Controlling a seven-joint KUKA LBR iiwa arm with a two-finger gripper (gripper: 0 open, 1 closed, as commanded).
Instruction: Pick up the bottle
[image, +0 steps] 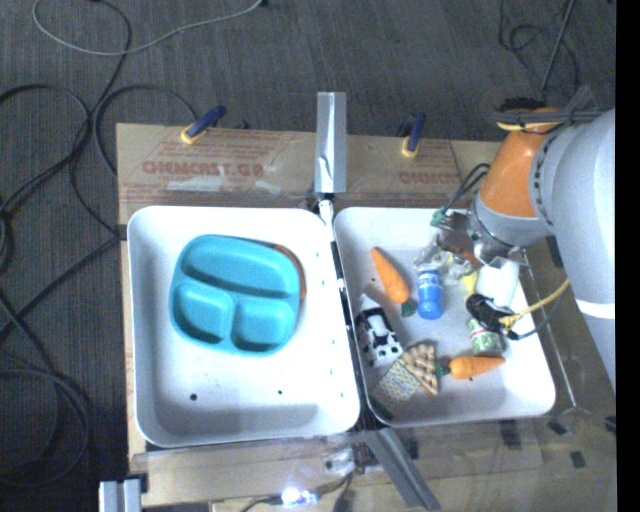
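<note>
Camera view: bottle (430, 294) lies just below the pincer (447, 250).

A blue bottle (430, 294) with a white label is seen just below the dark claw (452, 243). To the claw's left an orange carrot (391, 275) is found. Further left, a turquoise tray (238, 292) is laid in a white bin (150, 400). Below, a black-and-white cow toy (379, 338) is seen.
</note>
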